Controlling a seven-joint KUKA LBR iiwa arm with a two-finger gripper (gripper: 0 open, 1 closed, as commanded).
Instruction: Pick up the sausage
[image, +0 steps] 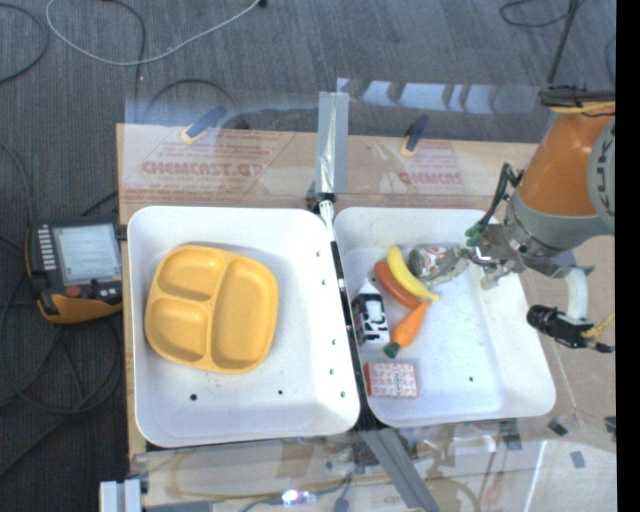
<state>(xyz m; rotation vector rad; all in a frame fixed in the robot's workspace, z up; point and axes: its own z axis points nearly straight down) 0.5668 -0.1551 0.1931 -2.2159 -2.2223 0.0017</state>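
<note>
Reaching in from the right, the grey arm with the orange band (565, 170) puts its metal gripper (440, 262) low in the right white bin (500, 380). I cannot tell its state. The red-orange sausage (394, 285) lies just beside it, under a yellow banana (410, 273). A small orange carrot (407, 326) rests nearby. A yellow divided plate (212, 307) sits in the left white bin (160, 410).

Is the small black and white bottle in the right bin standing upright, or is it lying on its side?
It is lying down. The bottle shows its full length along the right bin floor, beside the carrot.
</note>
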